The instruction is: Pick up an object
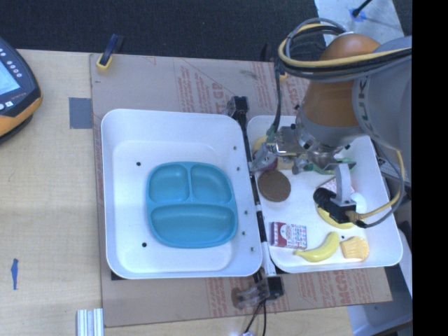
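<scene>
Gripper (276,161): low in the right bin (381,257), at that bin's upper left corner, hanging from the grey arm with its orange band (343,82). Whether it is spread or pressed together cannot be told; nothing is seen pinched in it.

Candidate object: brown round disc (274,186), lying flat just below the gripper on the bin floor, close to the wall shared with the left bin. Round, so no long axis to line up with; judged the nearest thing to grasp, calling for a short shift toward the bin's near edge.

Other contents, placed from the disc: red-and-white carton (288,235) below it; yellow banana (316,248) below and right, long axis slanting up to the right; orange-yellow block (355,248) beyond the banana.

Left bin (112,187): holds a blue divided plate (190,205), well apart from the gripper.

Surface: cardboard sheet (175,82) on a wooden bench (42,208). Room around the disc is tight against the wall.
</scene>
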Motion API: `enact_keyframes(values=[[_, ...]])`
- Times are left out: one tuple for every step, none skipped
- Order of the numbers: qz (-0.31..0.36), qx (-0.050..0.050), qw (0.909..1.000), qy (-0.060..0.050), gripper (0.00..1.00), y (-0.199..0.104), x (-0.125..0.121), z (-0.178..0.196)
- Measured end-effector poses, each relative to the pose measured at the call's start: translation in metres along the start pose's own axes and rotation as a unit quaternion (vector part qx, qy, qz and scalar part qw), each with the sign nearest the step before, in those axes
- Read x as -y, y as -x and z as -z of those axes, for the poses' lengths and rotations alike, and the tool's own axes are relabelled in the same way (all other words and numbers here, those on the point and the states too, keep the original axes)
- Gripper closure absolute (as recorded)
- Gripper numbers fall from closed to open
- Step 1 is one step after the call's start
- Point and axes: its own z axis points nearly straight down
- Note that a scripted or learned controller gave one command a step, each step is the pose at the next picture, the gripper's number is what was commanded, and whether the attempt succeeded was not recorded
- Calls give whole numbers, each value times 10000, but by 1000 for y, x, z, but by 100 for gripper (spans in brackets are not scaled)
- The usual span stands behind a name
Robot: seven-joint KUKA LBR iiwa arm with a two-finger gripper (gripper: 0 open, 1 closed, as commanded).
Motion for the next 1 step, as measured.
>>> enact_keyframes(values=[[-23, 16, 10000, 51, 0, 43, -7, 1]])
